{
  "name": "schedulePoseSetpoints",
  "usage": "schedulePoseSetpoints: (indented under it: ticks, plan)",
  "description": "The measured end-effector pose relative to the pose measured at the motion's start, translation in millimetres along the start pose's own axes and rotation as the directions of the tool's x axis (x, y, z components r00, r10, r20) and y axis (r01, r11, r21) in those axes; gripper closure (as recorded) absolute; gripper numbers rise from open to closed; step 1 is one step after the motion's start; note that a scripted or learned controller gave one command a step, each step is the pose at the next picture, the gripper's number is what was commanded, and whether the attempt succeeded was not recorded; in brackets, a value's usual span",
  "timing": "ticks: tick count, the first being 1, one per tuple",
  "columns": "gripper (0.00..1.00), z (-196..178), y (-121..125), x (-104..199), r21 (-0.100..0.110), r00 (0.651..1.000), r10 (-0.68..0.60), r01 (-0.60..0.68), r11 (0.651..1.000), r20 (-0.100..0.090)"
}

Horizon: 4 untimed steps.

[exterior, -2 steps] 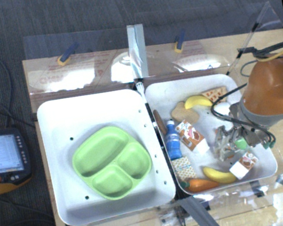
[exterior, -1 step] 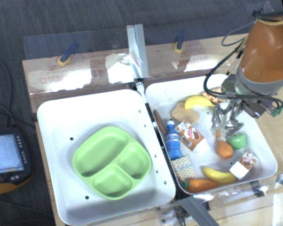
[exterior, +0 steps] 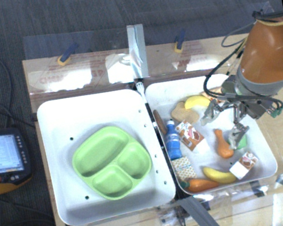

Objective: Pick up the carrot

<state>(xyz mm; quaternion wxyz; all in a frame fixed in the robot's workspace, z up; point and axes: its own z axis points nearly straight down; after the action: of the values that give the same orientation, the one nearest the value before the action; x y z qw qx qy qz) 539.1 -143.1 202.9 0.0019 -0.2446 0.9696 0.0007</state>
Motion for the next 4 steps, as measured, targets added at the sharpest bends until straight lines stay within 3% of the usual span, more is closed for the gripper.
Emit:
schedulePoseSetpoints:
  ticks: [1, 2, 3, 4]
  plan:
    - [0.00, 93.2, -44.7, 56.1, 0.004, 0.993, -0.115, 0.115, 0.993, 0.003]
    - [0.00, 111.8, -9.4, 21.8, 0.010, 1.000, 0.031, -0.031, 0.999, 0.003]
    - [0.00, 110.9, 24.4, 20.2, 0.016, 1.000, 0.014, -0.014, 1.000, 0.010]
    - [1.00, 100.2, 23.7, 16.8, 0.021, 1.000, 0.013, -0.013, 1.000, 0.016]
